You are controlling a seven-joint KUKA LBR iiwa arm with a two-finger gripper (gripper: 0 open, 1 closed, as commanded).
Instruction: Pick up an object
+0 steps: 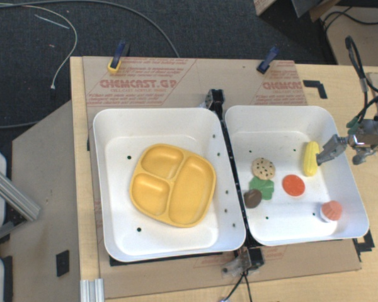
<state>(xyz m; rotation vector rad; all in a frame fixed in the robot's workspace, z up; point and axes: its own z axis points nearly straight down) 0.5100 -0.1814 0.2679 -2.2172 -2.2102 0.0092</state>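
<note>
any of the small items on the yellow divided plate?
No. The yellow divided plate sits alone in the left bin; the small items, like the cookie, lie in the right bin.

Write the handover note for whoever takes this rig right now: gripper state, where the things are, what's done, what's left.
Gripper: at the right rim of the right bin, fingers pointing toward the yellow corn-like piece; nothing visible between them, and open or shut cannot be told.
Right bin: the yellow piece near the right wall, an orange disc below it, a cookie, a green piece and a brown piece near the left wall, a small pink-and-white item at the lower right.
Left bin: a yellow divided plate.
Done: nothing picked up yet.
Left: grasp and lift one object; the yellow piece is nearest.
</note>
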